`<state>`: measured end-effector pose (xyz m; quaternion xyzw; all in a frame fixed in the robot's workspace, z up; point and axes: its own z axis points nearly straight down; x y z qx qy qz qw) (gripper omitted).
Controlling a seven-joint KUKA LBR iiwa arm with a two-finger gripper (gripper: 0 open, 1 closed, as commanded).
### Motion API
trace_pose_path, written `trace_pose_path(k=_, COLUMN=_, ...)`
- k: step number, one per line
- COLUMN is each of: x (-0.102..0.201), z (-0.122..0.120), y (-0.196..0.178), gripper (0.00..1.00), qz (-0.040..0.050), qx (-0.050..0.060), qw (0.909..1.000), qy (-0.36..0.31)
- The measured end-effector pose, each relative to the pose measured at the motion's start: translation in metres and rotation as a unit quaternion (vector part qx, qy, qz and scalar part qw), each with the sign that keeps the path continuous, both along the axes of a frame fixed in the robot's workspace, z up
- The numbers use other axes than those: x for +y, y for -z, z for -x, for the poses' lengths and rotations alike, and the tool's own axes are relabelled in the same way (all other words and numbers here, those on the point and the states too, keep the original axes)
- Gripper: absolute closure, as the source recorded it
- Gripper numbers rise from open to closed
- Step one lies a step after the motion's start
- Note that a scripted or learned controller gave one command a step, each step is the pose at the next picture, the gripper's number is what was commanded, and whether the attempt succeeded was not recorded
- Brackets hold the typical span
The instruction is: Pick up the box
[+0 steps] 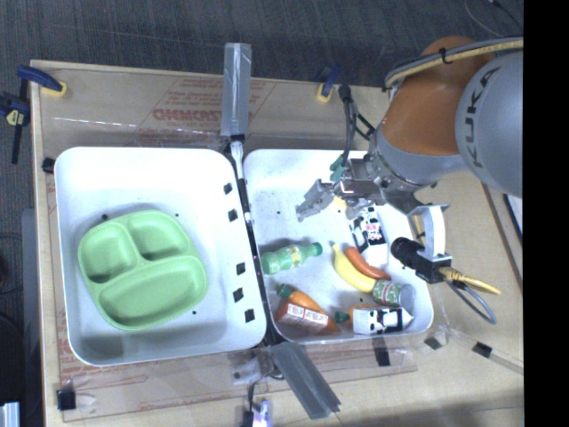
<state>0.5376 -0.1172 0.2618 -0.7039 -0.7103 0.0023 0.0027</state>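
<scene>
gripper: the gripper [318, 198] hangs over the upper middle of the right bin [267, 172], fingers spread open, nothing in them

box: guessing it's the white cow-print carton [380, 319], lying flat at the bin's near right corner, touching a small can [391, 292]

direction: box sits toward the camera and to the right of the gripper, well apart, with a banana [353, 272] between

long axis: roughly left-right in view, so I'd close across the short side
</scene>
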Motion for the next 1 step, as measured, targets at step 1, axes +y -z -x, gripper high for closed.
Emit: trace_pose_path(k=1, x=-0.0125, z=-0.0060, y=-0.0195, gripper=0.00, qz=0.0004, qx=-0.002, qw=0.9996, qy=-0.030)
